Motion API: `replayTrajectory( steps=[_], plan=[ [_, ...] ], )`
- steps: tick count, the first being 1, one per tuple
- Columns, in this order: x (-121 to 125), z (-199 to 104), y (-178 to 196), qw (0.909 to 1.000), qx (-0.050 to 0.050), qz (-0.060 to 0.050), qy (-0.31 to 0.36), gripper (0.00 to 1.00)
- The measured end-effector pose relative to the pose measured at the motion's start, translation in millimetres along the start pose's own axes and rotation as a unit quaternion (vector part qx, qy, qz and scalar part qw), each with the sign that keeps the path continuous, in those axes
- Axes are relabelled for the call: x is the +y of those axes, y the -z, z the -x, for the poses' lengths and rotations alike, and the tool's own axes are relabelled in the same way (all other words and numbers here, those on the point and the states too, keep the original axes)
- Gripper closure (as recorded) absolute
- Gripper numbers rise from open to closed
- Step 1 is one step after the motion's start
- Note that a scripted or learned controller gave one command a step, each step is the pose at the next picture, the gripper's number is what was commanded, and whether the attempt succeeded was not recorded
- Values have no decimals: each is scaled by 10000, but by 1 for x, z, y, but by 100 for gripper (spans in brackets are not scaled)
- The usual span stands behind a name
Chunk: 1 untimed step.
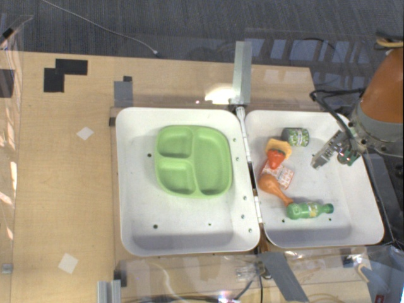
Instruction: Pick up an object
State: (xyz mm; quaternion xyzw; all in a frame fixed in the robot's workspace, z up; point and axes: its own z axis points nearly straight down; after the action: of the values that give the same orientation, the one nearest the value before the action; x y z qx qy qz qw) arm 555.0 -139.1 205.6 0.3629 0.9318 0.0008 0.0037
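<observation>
Gripper point(323, 156) hovering over right bin point(353, 229), nothing between its fingers; opening too blurred to judge. At nine o'clock from it: orange-red toy point(276, 156) and pear-shaped orange piece point(271, 185). At ten o'clock: small grey-green can point(295, 136). At six o'clock: green bottle point(308, 210) lying flat. Left bin point(136, 232) holding green divided plate point(192, 161).
</observation>
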Motion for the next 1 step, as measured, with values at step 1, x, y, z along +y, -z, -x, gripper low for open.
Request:
replayTrajectory(
  steps=[1],
  plan=[
    [-50, -40, 13, 9799, 7, -12, -1995, 100]
  ],
)
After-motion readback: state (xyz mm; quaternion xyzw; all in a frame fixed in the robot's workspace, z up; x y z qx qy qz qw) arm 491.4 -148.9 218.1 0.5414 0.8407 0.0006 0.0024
